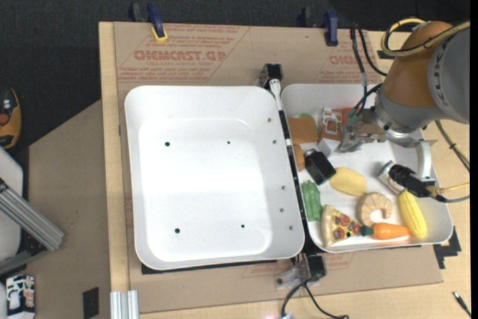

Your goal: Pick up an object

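Here the arm (418,78) bends down, gripper (351,137) (grip unreadable) low in the right bin (441,231).

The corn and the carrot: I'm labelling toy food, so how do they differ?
The corn is yellow; the carrot is orange. The corn lies roughly along the right bin's right wall, while the carrot lies across, near the bin's front edge. The corn looks thicker than the carrot. Both are elongated and lie flat in the bin's front right corner, close together.

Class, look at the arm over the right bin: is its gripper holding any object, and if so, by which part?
It cannot be told. The gripper sits low in the right bin near the toys at the back, but no object shows between its fingers.
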Controlling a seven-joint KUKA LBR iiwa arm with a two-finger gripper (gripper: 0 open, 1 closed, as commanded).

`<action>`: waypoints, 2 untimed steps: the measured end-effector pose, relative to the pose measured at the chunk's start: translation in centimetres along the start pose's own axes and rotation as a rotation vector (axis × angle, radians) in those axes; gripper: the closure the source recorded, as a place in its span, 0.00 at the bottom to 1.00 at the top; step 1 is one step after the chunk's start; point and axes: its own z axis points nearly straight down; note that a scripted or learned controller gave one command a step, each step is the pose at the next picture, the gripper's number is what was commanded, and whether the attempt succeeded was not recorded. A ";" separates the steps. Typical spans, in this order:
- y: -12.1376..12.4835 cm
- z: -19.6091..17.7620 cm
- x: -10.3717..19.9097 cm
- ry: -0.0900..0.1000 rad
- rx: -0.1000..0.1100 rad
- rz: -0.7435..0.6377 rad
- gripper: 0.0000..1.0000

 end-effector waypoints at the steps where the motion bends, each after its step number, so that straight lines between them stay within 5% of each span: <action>1: 7.3 -0.1 3.9 -0.002 -0.005 0.000 1.00; 2: 6.9 0.0 5.1 -0.001 0.003 0.004 1.00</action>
